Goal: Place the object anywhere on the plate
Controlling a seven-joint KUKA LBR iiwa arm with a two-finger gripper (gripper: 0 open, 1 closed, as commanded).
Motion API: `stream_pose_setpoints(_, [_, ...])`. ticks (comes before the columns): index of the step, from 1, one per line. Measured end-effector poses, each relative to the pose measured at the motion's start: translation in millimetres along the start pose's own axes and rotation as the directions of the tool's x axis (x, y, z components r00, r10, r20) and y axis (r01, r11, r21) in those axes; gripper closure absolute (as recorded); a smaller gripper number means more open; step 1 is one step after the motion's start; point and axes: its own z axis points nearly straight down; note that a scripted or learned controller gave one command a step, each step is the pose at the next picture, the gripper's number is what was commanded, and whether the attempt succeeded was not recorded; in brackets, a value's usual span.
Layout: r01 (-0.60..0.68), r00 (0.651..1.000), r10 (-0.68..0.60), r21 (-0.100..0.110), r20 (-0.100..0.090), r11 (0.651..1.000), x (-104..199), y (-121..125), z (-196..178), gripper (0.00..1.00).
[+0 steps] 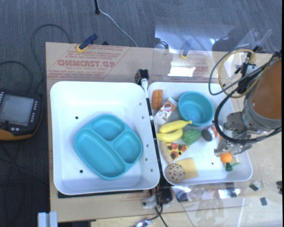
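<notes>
Carrot (226, 159), small, orange with a green tip, lies in the right bin's (236, 176) near corner.
Gripper (228, 150) hangs just above it; grip state unreadable. Glossy teal three-compartment plate (108, 145) sits left of that bin.

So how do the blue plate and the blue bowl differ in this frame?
The plate lies alone in the left bin; the bowl stands in the right bin among toy foods. The plate is shallow, split into three compartments; the bowl is deep, round and undivided. The plate looks much wider than the bowl. Both are the same light blue and hold nothing.
</notes>
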Motion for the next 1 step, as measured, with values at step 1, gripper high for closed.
stream_pose_setpoints(1, [0.0,1.0,0.0,0.0,0.0,1.0,0.0,0.0,-0.1,0.0])
